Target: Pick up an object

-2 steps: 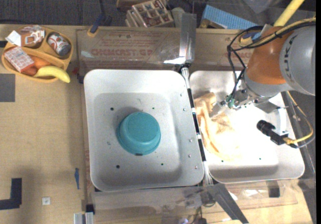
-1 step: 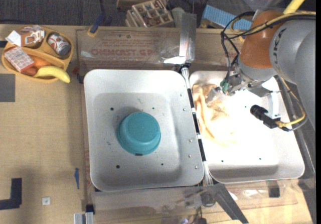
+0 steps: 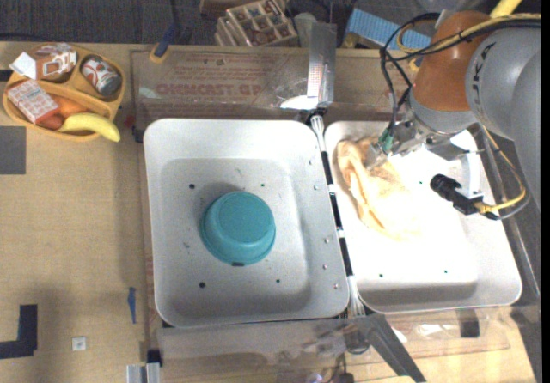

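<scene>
My arm over the right bin, a cloth beneath my end effector

My end effector sits low at the far left corner of the right bin, at the far end of a crumpled pale yellow cloth. In the left bin a teal bowl lies upside down near the middle. On the worktop, far left, a yellow tray carries a banana.

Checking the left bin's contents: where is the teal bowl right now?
The teal bowl sits upside down near the middle of the left bin, apart from the arm working over the right bin.
</scene>
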Available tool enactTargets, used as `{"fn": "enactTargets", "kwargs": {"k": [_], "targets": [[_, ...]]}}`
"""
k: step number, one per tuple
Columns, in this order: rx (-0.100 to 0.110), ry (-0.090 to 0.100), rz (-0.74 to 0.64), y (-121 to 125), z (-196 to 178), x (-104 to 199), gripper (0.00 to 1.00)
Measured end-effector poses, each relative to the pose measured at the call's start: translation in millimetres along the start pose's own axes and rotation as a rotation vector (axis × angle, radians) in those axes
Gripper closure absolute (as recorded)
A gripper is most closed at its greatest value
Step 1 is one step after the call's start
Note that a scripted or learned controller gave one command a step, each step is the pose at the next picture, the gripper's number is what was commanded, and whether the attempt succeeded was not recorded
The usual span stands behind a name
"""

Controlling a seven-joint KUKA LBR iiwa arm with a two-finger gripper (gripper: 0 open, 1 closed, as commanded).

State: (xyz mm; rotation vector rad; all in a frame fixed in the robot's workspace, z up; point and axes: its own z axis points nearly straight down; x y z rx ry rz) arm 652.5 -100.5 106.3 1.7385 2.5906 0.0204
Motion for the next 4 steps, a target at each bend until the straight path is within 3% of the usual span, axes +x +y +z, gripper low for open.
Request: {"fn": "enactTargets", "kwargs": {"k": [1,2,3,4], "targets": [[0.000,-0.001,0.000,0,0,0,0.00],[0.006,0.002,-0.011,-30,11,10,0.00],[0.020,0.006,0.142,-24,-80,25,0.00],[0.007,0.003,0.189,-54,11,24,0.00]]}}
